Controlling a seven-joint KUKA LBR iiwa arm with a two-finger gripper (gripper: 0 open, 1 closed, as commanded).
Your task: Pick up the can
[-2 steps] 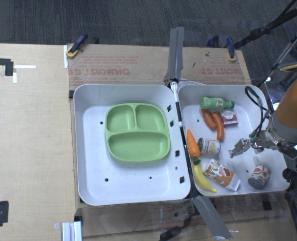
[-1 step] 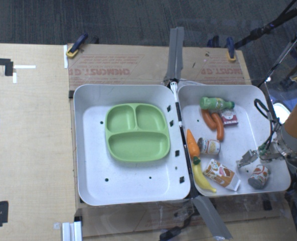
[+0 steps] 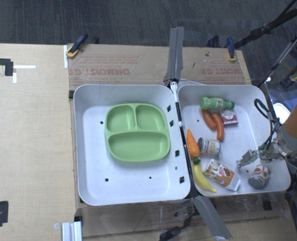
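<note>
A green divided plate point(image 3: 137, 132) is lying in the left bin point(image 3: 88, 149); the can point(image 3: 209, 146) is sitting mid right bin point(image 3: 249, 97), gripper point(image 3: 248, 159) spread apart nearby.

Single fixed camera, mounted above the bench point(image 3: 28, 134), looking down at a slant. Far enough back to frame both white bins, left bin point(image 3: 88, 149) and right bin point(image 3: 249, 97), plus dark floor beyond.
</note>
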